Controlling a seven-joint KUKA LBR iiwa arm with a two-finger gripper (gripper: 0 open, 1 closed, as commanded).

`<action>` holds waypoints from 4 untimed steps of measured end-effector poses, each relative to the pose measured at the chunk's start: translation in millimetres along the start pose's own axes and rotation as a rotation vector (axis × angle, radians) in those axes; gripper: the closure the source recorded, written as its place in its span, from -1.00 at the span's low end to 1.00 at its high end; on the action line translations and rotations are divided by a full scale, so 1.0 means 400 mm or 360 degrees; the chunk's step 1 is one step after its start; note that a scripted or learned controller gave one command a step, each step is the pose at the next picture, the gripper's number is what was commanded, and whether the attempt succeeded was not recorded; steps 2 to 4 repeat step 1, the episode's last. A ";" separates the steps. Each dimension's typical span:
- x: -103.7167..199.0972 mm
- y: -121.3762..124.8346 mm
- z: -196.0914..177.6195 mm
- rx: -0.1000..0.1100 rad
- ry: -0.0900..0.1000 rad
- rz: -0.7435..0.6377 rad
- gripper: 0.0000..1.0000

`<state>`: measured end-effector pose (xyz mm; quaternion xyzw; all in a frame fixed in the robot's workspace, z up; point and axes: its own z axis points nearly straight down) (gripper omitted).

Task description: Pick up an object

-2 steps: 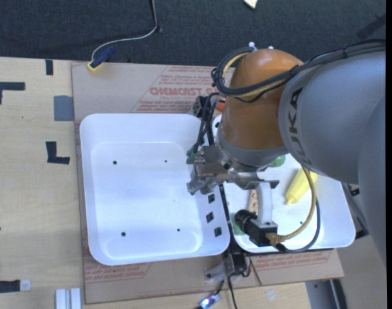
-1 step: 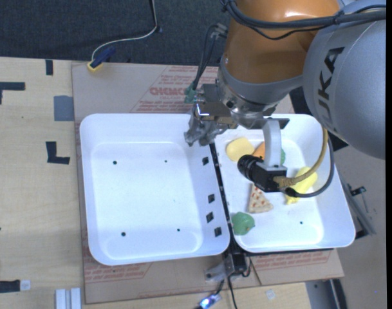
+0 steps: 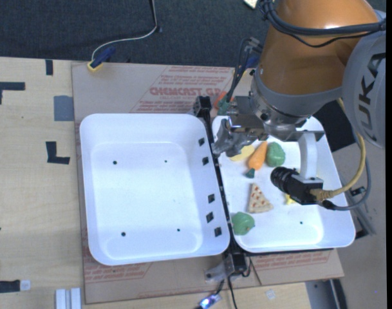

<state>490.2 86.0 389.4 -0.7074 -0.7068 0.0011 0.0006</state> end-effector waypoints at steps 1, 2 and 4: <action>-0.044 -0.020 0.258 0.0013 -0.0002 0.0001 1.00; -0.044 -0.020 0.258 0.0013 -0.0002 0.0001 1.00; -0.044 -0.020 0.258 0.0013 -0.0002 0.0001 1.00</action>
